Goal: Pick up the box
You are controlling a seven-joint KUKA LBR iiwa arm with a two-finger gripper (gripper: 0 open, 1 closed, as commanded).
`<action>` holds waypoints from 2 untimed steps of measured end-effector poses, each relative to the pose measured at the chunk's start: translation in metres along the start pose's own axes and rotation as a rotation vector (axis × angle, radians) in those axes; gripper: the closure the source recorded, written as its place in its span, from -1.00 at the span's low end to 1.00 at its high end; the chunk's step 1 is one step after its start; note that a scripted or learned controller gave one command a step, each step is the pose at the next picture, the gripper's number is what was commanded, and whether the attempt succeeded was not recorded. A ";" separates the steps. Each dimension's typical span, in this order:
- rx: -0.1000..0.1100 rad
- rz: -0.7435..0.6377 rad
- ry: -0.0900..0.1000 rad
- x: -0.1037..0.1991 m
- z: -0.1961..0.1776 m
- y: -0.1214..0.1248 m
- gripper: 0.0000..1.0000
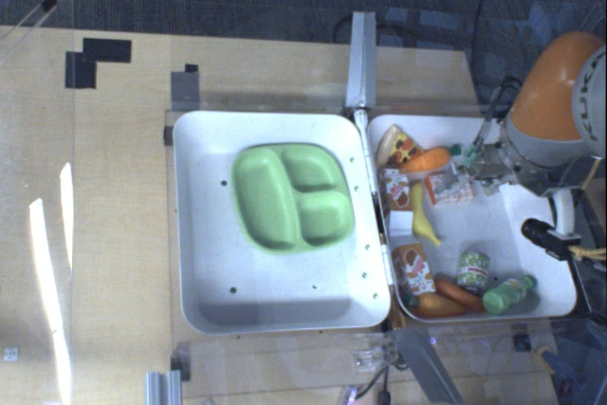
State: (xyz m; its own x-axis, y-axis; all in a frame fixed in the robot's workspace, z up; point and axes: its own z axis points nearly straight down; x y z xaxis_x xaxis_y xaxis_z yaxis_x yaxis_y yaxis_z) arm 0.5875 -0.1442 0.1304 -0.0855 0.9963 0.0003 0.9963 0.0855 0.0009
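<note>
Metal claw [467,172] touching small flat box [450,191] — glossy white bin [531,256].

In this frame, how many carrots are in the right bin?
2. One carrot lies near the bin's far edge, beside the pizza slice. The other carrot lies at the near edge, beside the green bottle. The arm may hide more.

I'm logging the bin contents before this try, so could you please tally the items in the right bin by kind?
Boxes: 3, one red and white by the gripper, one at the left wall, one lower
Carrots: 2
Banana: 1
Pizza slice: 1
Can: 1
Green bottle: 1
Total: 9
</note>
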 end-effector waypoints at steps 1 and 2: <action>-0.021 -0.130 -0.011 0.009 0.035 0.013 -1.00; -0.033 -0.133 -0.011 0.011 0.021 0.017 1.00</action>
State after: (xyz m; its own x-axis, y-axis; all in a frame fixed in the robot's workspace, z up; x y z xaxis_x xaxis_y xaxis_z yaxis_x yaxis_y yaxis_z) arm 0.6035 -0.1322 0.1099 -0.2164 0.9762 -0.0129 0.9757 0.2168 0.0330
